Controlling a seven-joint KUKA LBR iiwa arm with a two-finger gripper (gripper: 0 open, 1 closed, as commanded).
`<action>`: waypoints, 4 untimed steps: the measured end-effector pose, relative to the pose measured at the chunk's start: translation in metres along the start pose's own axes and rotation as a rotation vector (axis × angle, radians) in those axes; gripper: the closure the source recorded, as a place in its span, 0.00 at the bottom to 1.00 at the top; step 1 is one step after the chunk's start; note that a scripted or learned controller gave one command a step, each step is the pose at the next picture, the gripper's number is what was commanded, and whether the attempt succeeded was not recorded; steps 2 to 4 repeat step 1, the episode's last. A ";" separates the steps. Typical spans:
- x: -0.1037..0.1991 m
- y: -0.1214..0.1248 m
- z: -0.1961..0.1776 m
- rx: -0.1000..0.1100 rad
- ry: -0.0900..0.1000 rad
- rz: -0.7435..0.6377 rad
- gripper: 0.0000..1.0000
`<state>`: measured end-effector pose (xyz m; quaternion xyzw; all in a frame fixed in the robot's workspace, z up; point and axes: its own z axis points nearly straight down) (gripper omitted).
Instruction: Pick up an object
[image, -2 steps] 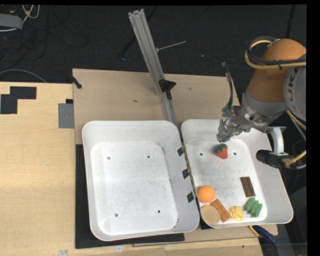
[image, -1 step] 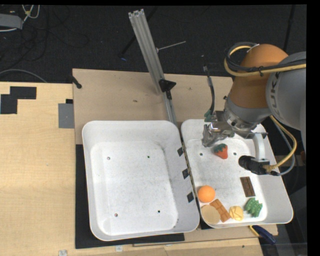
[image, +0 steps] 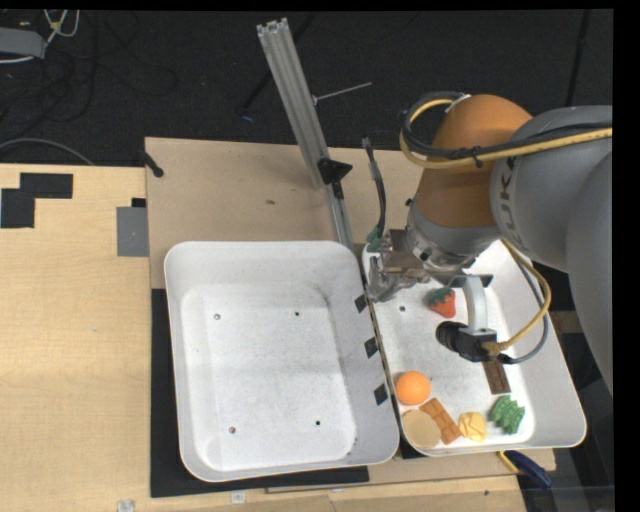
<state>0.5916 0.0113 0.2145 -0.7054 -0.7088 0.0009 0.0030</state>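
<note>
A small red strawberry-shaped toy with a green cap is judged the likeliest thing to be taken, since it lies nearest the two-finger gripper. It is expected to be light and stiff, probably moulded plastic with a smooth, somewhat slippery skin, and not fragile. A hold across its broad red middle is advised, because the tapered tip and the leafy cap would be squeezed out of a pinch. Its form is partly hidden by the grey arm with the orange band, so little of its surface can be read.

The toy is seen in the upper part of the shallow white right bin, close under the wrist. The gripper is held low at the bin's upper left corner, beside the dividing edge shared with the shallow white left bin. Whether anything is gripped cannot be told from this view.

Toward the near end of the right bin an orange ball, a tan biscuit-like piece, a pale yellow lump, a green leafy toy and a brown bar are gathered, well apart from the gripper.
</note>
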 end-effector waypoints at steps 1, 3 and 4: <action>0.043 -0.009 -0.010 -0.003 -0.001 0.001 1.00; 0.043 -0.009 -0.010 -0.003 -0.001 0.001 1.00; 0.043 -0.009 -0.010 -0.003 -0.001 0.001 1.00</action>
